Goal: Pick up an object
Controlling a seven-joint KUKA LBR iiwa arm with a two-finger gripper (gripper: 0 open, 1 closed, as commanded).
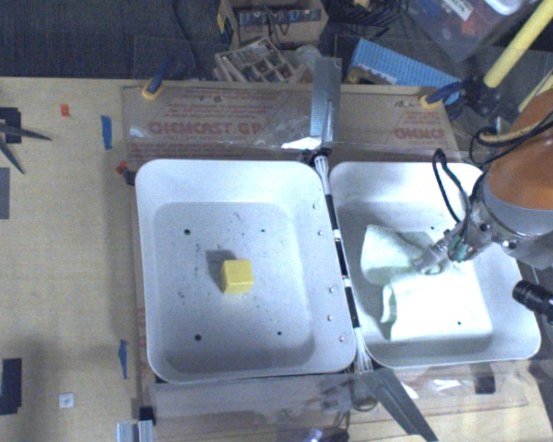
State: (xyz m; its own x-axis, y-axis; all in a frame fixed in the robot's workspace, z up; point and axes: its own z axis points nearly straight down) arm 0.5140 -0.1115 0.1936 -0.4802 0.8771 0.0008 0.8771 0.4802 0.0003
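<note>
Just small yellow cube (238, 276), left bin (166, 201).

Arm (525, 178) cut off by the right edge; only wrist and orange band in frame. Gripper (430, 260) small and blurred over pale cloth (387, 265) in right bin (525, 339); contact with cloth unreadable.

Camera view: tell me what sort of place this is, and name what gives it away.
Most likely a robotics lab bench. Two white bins sit side by side, one with a lone yellow block; the arm's gripper reaches into the other, and cables and parts boxes clutter the back.
</note>
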